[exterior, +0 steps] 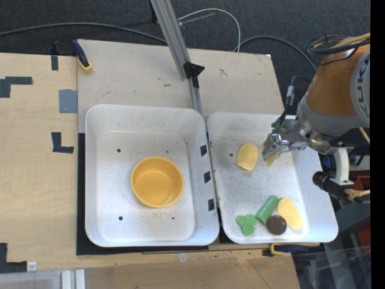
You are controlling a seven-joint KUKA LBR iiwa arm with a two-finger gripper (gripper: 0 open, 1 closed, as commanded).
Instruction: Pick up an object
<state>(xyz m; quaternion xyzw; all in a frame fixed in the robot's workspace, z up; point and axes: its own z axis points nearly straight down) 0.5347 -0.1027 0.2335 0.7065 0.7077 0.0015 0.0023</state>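
Note:
My gripper (274, 150) hangs over the upper middle of the right bin (313, 191), just right of a pale yellow lump (247, 156) on the bin floor. A small yellowish sliver (269, 159) shows at the gripper's lower tip; whether it is held is unclear. Near the bin's front edge lie a green cylinder (266, 209), a green leafy piece (245, 223), a brown round piece (277, 224) and a yellow oval piece (290, 214). A yellow bowl (157, 181) sits upright in the middle of the left bin (102, 137).
A slanted metal pole (173, 32) ends at a black clamp (194, 71) behind the wall between the bins. A blue and yellow clamp (82, 55) grips the board's far left corner. Cables (228, 23) run behind the bench.

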